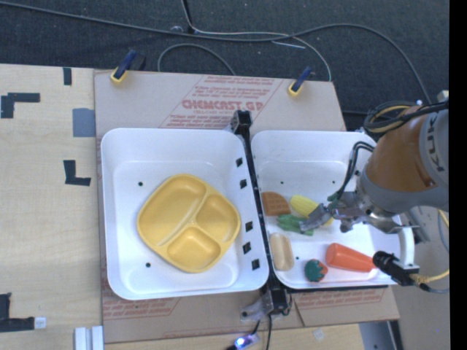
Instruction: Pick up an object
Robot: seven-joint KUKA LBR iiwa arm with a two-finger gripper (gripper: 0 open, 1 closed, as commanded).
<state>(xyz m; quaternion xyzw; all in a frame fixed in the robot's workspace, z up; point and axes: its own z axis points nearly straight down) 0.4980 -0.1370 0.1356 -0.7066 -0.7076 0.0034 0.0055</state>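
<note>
— Where's the arm?

— Reaching in from the right over the right bin [306, 146]. The gripper [315, 219] sits low in the middle of that bin, right at the toy corn cob [303, 205] and a green leafy piece [290, 224] (dark fingers against dark green, so it blurs together).

— Are the jaws spread or pinching something?

— I cannot tell. The tips overlap the green piece and the yellow cob, but nothing shows clearly between them.

— What else lies in that bin?

— A brown cookie-like piece [275, 203] just left of the cob, against the divider. Below it, a tan bread roll [281, 252]. Near the front wall, a small green-and-red round toy [315, 270], and beside it to the right an orange carrot [350, 258] lying on its side.

— And the left bin [120, 195]?

— It holds a yellow compartment plate [189, 222] (three sections), turned at an angle, roughly centred.

— The bench?

— Both bins rest on a cardboard sheet [219, 100] held by two yellow-and-blue clamps [122, 67] at its far edge.
</note>
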